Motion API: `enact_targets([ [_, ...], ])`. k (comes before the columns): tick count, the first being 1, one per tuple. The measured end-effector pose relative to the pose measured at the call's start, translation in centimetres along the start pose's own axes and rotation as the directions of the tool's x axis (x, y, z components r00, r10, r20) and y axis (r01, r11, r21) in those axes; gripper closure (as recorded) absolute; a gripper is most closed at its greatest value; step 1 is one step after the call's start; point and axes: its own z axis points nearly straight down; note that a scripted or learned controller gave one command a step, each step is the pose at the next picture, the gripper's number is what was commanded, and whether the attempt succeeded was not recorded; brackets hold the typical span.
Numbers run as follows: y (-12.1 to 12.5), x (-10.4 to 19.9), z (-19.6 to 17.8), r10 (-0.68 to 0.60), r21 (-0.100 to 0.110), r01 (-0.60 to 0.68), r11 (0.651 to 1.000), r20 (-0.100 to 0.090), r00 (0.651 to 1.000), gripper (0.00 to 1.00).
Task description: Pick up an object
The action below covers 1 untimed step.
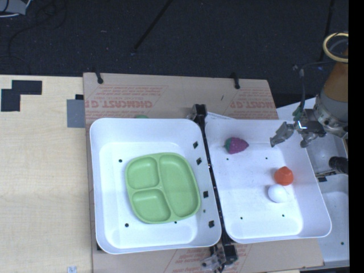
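Nothing picked up yet, we're right at the start here.

Going left to right: the left bin point(108, 152) has the green divided plate point(162, 187) sitting flat in it, then the right bin point(310, 220) has a purple toy point(236, 145) near the back, with an orange ball point(284, 176) touching a white ball point(278, 194). Our gripper point(297, 134) hangs over the right bin's far right corner with its claw spread apart and nothing between the fingers, so the whole grab is still ahead of us.

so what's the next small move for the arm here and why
Probably a short move in over the right bin toward the orange object. The gripper sits at the bin's far right edge with nothing between its jaws, and the orange object, touching a white one, looks the nearest thing to it.
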Motion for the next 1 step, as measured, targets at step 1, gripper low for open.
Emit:
enact_targets([
  [1, 0.36, 0.97, 5.63, 0.0, 0.002, 0.0, 1.0, -0.002, 1.0, 0.0],
])
